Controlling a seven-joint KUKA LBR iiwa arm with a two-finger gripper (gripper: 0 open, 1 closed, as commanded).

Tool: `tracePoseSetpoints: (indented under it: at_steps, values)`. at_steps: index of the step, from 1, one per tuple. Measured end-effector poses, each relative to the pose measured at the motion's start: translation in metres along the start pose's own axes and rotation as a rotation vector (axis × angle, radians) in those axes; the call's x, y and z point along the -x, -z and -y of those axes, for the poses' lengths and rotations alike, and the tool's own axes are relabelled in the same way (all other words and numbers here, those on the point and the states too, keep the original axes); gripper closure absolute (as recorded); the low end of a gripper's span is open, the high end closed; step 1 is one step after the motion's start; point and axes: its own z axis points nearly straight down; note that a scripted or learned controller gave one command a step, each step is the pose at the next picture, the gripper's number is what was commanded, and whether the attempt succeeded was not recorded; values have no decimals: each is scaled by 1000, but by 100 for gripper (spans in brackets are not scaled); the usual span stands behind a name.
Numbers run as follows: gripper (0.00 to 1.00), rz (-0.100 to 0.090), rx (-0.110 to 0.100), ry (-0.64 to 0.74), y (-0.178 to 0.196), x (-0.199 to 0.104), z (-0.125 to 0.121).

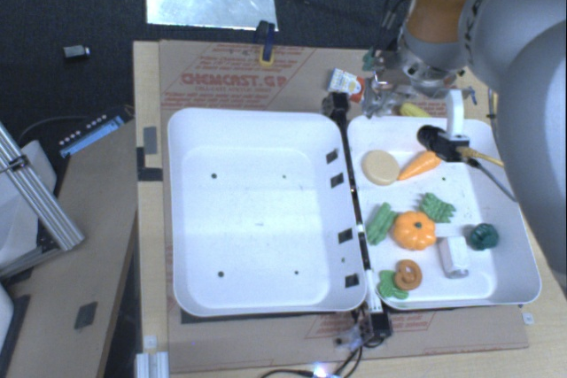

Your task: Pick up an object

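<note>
Gripper (383, 93) is hovering at the right bin's (509, 279) top edge; can't tell its state. Sitting inside: one carrot (420, 165), one pumpkin (415, 229), one cream disc (382, 166), one donut (408, 273).

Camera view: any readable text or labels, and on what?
"CHEMCAST G.P", red print, on the brown cardboard sheet under the two white bins; the last letters are uncertain.
More red print on the sheet's front edge, below the bins: too blurred to read.
Small white packet behind the right bin: markings unreadable.
</note>
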Motion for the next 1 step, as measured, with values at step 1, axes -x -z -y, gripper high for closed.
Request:
tracePoseSetpoints:
  at_steps: [1]
  values:
    - [100,-3,-17,2,-46,-79,41]
